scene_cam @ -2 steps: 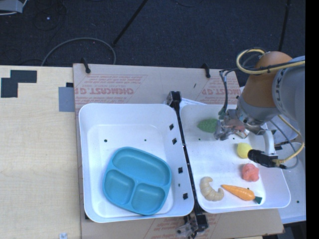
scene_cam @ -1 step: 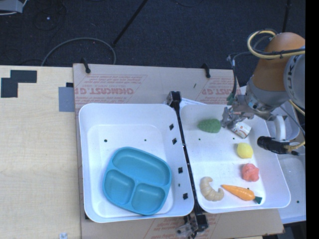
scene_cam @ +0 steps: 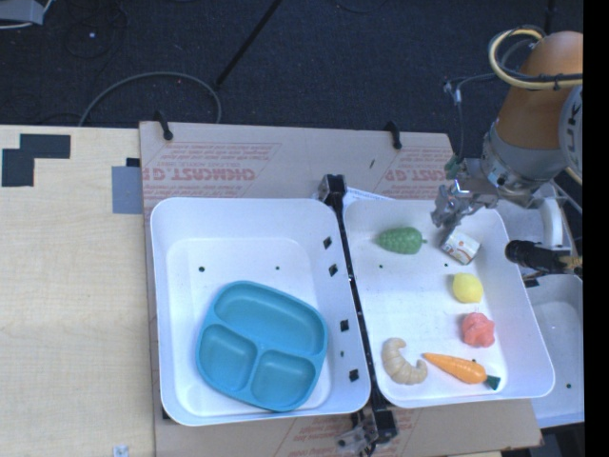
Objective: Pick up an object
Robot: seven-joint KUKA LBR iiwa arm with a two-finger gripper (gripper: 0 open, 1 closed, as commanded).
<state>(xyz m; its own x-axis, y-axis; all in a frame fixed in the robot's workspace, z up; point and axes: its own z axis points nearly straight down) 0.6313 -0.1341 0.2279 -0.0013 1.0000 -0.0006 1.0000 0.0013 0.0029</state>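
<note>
Objects: green vegetable (scene_cam: 401, 240), yellow lemon (scene_cam: 466, 288), red piece (scene_cam: 478, 329), carrot (scene_cam: 459, 368), croissant (scene_cam: 403, 362), all in right bin (scene_cam: 533, 350).
Gripper (scene_cam: 451, 209): above right bin's far edge, beside small white box (scene_cam: 461, 248); finger state unclear.
Blue plate (scene_cam: 261, 344): left of right bin.

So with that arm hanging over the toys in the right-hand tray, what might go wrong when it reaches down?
The gripper hovers near the tray's far edge, just above a small white block. That block lies close to the right bin wall, so it might get pushed against the wall instead of lifted. The green toy and yellow toy lie nearby, so a slightly off descent could knock one aside.
</note>
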